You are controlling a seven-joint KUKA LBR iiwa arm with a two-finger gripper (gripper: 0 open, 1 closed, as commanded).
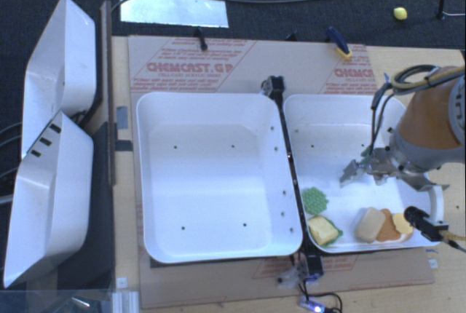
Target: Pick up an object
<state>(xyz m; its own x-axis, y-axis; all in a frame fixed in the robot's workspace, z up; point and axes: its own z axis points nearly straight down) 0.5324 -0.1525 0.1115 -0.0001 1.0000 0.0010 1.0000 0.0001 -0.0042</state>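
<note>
Grey arm with orange band [429, 122] was cut off at the right edge and covered part of the right white bin [328, 115]. Its two-finger gripper [354, 172] hung low over that bin's floor, tilted left; couldn't tell whether it was open or closed. Green round object [314, 198], yellow-green block [324, 230] and tan-orange object [382, 225] lay near the front wall, apart from the gripper.

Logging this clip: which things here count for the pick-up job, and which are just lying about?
For the job:
- gripper, over the right bin
- green round piece
- yellow-green block
- tan and orange piece

Lying about:
- left bin
- spare white bins beside the bench
- blue clamp
- yellow ball on the floor
</note>
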